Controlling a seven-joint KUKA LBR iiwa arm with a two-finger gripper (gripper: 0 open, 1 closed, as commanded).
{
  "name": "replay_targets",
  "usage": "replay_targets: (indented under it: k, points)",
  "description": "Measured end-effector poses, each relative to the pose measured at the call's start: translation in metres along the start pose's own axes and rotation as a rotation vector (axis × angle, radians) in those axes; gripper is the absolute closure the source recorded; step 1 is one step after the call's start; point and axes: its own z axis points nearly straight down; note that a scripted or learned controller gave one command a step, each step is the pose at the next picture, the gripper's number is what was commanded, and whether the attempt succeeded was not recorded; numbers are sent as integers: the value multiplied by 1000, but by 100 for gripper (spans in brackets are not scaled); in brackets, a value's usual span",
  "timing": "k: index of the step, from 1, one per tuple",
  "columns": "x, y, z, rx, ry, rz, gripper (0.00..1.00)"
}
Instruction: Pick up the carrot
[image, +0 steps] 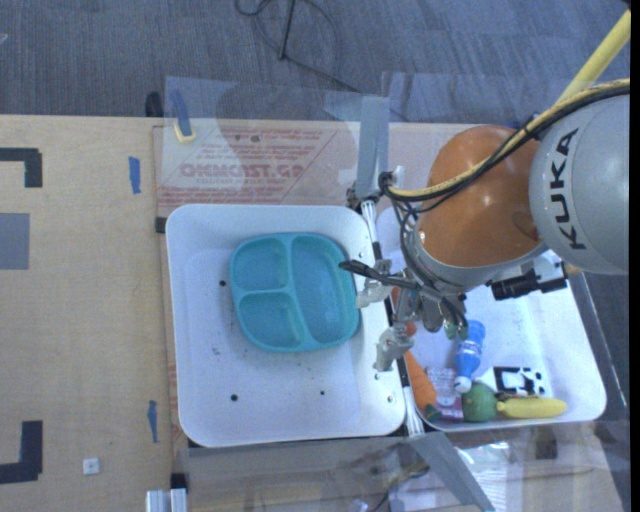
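The carrot (419, 386) is orange and lies lengthwise along the left wall of the right bin (585, 345), near its front corner. My gripper (397, 338) hangs below the grey arm and orange band, over the wall between the two bins. It sits just beyond the carrot's far end and slightly to its left. The wrist and its cables hide the back of the right bin.
A blue divided plate (295, 291) lies in the left bin (200, 380). Close to the carrot's right are a small blue bottle (467, 357), a green fruit (480, 401), a yellow banana (532, 407) and a black-and-white tag card (521, 380).
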Motion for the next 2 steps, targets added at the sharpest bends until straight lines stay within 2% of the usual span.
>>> replay_targets:
  k: [1, 2]
  points:
    - [-88, -10, -1, 0, -5, -146, 0]
    - [14, -65, 0, 2, 0, -192, 0]
